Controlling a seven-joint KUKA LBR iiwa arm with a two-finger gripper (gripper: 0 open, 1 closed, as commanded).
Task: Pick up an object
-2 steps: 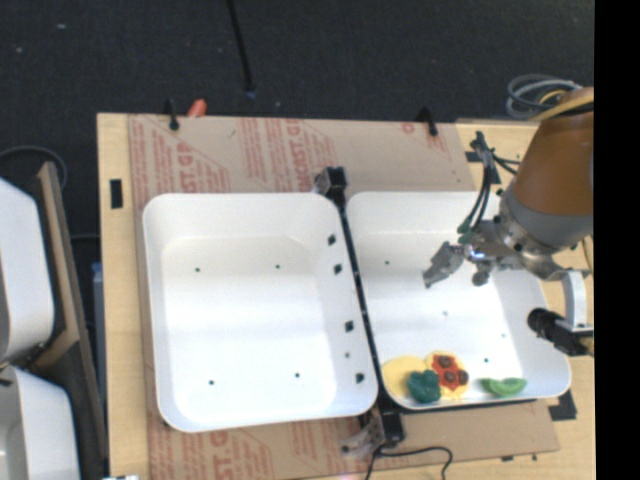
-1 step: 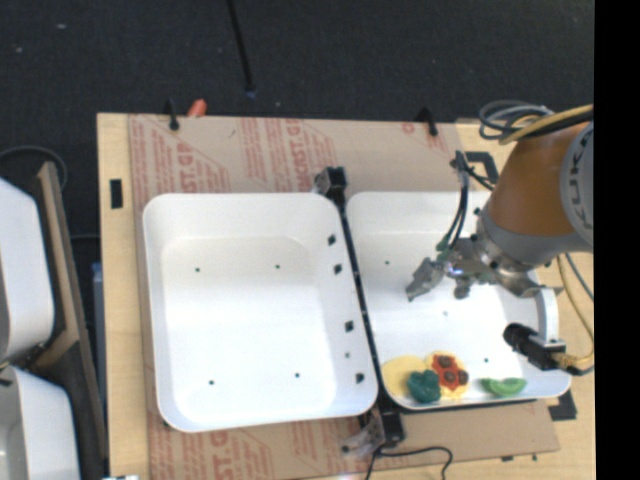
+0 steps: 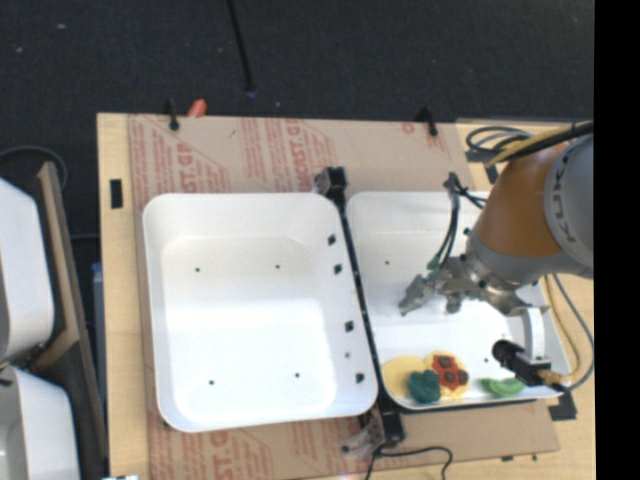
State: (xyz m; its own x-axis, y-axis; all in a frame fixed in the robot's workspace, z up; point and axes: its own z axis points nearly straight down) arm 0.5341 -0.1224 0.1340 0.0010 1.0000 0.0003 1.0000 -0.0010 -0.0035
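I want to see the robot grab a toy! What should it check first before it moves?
1. Toys in reach: ok, a green toy, an orange toy and a yellow piece lie in the right bin.
2. Gripper above the toys: not ok, it hangs over bare bin floor.
3. Gripper carrying nothing: ok.
4. Toys apart: not ok, they crowd together.
5. Room by the wall: cannot tell.

Grey KUKA iiwa arm [image 3: 560,183], rounded housing, partial dark lettering on the casing. Broad orange band [image 3: 512,213] above the wrist, grey collar below it. Black cables [image 3: 452,218] strung along the wrist side. Metallic grey two-finger gripper [image 3: 432,300], thin angular linkages.
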